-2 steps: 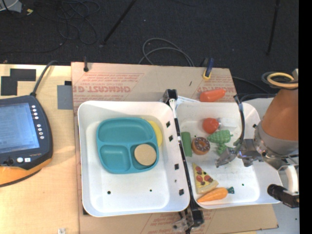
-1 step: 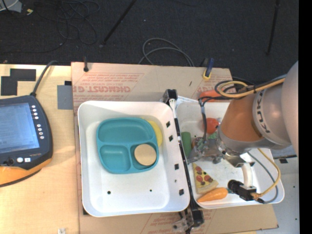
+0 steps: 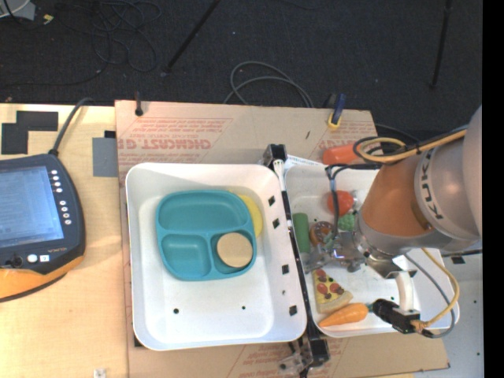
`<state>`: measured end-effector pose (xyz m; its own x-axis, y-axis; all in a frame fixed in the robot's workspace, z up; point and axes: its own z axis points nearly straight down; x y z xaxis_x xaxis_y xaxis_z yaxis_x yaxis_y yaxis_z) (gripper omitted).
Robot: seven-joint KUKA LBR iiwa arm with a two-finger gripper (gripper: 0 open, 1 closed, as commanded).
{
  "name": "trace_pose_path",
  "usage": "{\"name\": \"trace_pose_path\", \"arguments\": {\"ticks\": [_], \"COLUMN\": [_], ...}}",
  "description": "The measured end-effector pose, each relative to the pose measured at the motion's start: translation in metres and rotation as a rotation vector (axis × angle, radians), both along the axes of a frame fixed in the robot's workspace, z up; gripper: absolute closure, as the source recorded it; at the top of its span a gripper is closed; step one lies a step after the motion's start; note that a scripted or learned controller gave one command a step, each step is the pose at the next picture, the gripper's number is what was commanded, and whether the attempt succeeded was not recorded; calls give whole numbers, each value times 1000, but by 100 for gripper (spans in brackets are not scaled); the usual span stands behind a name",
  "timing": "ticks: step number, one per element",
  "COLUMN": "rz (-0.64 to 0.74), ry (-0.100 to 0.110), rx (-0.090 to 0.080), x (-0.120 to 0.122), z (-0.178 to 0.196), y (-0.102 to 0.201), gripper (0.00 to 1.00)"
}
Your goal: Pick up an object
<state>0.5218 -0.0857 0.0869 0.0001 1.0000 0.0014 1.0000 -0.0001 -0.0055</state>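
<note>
The right bin (image 3: 370, 181) holds several small things. A green cylinder (image 3: 300, 231) lies along its left wall. A pizza-slice toy (image 3: 329, 288) and an orange carrot (image 3: 344, 315) lie near its front edge, and a red piece (image 3: 344, 202) lies further back. A small round brownish thing (image 3: 322, 231) sits just beside the gripper (image 3: 325, 250). The gripper is low over the left part of this bin, between the green cylinder and the pizza slice. The grey and orange arm hides the bin's right half.
The left bin (image 3: 150, 290) bears a teal divided plate (image 3: 189, 227) with a tan round disc (image 3: 235, 250) in one compartment and a yellow thing (image 3: 253, 213) peeking out beyond it. A tablet (image 3: 31, 211) lies at far left. An orange object (image 3: 340, 153) rests at the right bin's far rim.
</note>
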Motion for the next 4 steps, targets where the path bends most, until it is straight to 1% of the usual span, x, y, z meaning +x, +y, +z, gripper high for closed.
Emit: {"name": "trace_pose_path", "arguments": {"ticks": [1, 2, 3, 4], "rz": [1, -1, -3, 2], "ry": [-6, -4, 0, -8], "rx": [-1, -1, 0, -1], "x": [48, 63, 61, 53], "z": [1, 1, 10, 82], "y": [-2, -16, -16, -1], "gripper": [0, 0, 100, 100]}}
